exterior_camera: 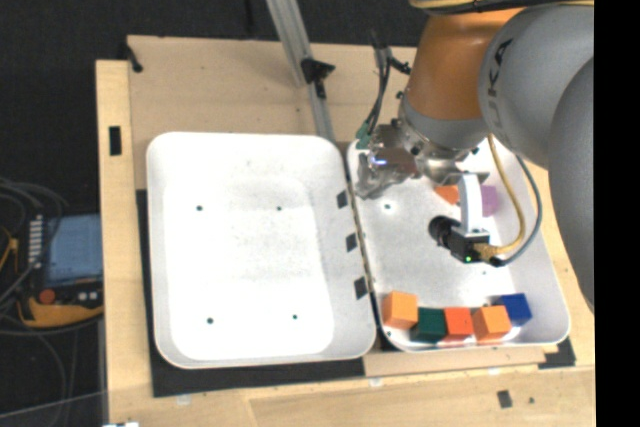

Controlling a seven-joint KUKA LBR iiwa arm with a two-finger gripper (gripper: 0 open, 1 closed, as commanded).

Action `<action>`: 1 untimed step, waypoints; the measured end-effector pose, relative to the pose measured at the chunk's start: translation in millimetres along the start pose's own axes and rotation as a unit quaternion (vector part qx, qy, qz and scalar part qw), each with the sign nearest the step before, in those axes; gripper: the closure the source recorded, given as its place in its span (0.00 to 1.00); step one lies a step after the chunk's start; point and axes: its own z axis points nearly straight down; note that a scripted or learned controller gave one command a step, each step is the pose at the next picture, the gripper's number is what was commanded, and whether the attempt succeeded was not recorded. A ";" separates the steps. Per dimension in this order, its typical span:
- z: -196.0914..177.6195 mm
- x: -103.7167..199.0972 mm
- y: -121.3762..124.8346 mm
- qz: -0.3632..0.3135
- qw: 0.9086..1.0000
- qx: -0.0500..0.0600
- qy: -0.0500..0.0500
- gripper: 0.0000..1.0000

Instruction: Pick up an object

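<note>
grey arm (540, 65) bends over right bin (400, 225); hand (375, 170) low, grip state unclear.

A robotics lab: a plywood bench (230, 85) on dark flooring carries two white bins (250, 245). Behind the bins an aluminium mast (285, 10) rises; left of them lie loose cables (25, 205) and a blue-screened control pendant (70, 260).

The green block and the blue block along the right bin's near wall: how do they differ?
The green block sits second from the left in the row; the blue block ends it on the right, slightly farther back. Green looks darker. Both are small cubes resting in the right white bin.
</note>
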 end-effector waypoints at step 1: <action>2.8 49.4 6.9 0.000 1.000 0.000 0.000 1.00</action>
